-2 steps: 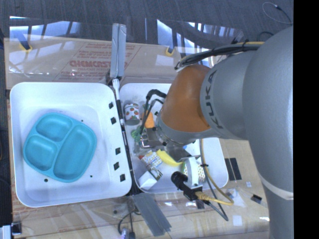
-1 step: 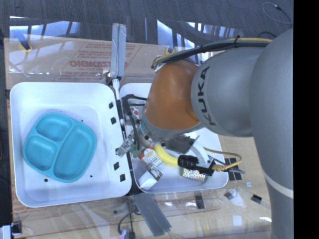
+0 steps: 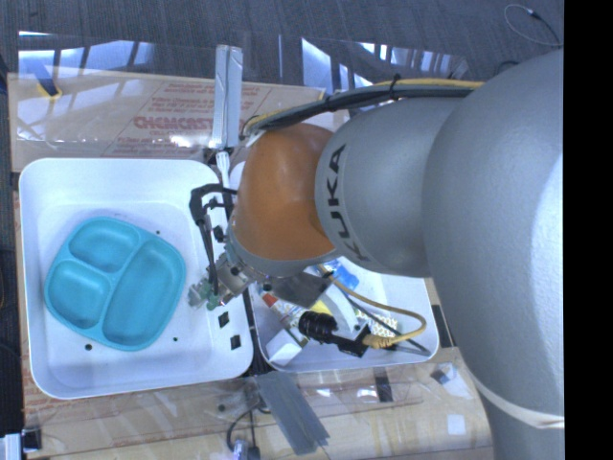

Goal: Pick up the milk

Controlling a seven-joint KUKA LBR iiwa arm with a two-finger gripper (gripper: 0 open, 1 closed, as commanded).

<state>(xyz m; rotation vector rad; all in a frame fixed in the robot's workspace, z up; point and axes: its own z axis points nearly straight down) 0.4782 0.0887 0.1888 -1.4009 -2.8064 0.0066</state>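
My gripper [image 3: 209,293] hangs low over the right edge of the left bin [image 3: 38,257], close to the wall between the two bins. A small greenish thing [image 3: 198,298] shows at its tip; I cannot tell whether it is held. The arm's orange band and grey body cover most of the right bin [image 3: 426,345]. Under the arm a white carton-like object with a blue patch [image 3: 337,281] peeks out, possibly the milk, and it is too hidden to be sure. A small red-tipped item [image 3: 271,301] lies next to it.
A blue divided plate [image 3: 115,281] lies in the left half of the left bin. Two small black squares [image 3: 228,330] sit on that bin's floor near its right wall. A flat grey strip [image 3: 292,412] lies on the bench in front of the bins.
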